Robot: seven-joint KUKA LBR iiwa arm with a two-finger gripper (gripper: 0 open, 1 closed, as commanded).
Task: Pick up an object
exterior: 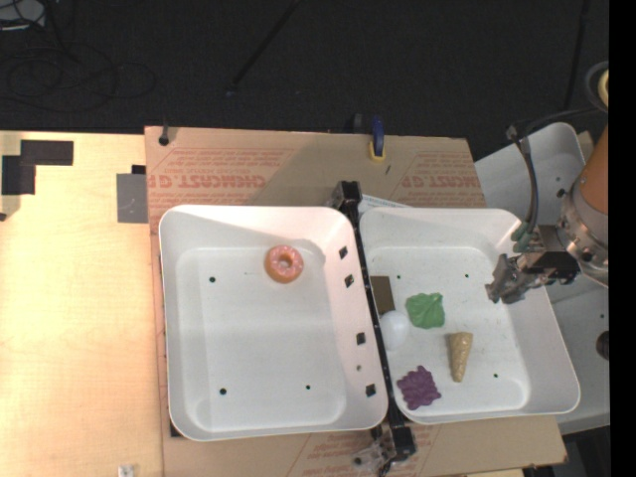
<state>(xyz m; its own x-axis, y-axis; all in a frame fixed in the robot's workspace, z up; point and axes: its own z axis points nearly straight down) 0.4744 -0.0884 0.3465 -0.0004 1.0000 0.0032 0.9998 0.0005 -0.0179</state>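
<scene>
Green object [426, 310] in right bin [556, 386]; end effector [505, 288] nearby, apart, holding nothing visible.

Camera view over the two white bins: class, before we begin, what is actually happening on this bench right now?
A grey robot arm with an orange band reaches in from the right, its pincer hanging over the right white bin near its right wall. Nothing shows between its tips. In that bin lie a crumpled green lump, a tan cone-shaped piece and a purple bunch-shaped toy, all apart from the pincer. A pink ring doughnut sits alone in the left white bin.
</scene>
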